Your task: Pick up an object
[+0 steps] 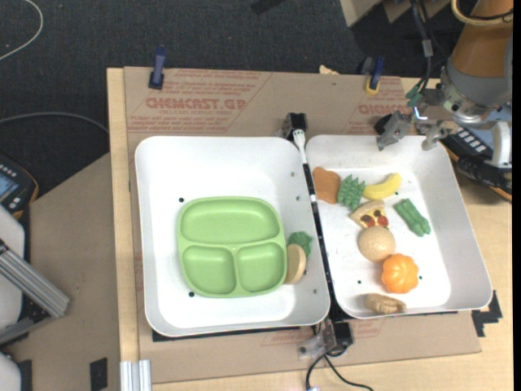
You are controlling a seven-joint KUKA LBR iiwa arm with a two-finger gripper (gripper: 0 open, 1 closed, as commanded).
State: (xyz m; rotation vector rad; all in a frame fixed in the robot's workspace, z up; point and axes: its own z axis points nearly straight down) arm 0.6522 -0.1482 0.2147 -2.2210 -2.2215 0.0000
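- Two shallow white bins: the left bin (155, 218) bears a green three-part plastic tray (230, 245).
- Right bin (464, 243) holds an orange toy pumpkin (399, 273).
- Two-finger gripper (409, 131), fingers spread with nothing between them, hovers above the right bin's far rim.

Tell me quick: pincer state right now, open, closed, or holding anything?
Pincer: open, nothing between its fingers; it sits at the far edge of the right bin, above the toy food.

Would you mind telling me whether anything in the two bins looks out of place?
Two toy foods in the left bin lie wedged against the right edge of the green tray, outside its compartments. The other toys sit loose in the right bin. Nothing looks spilled or damaged.
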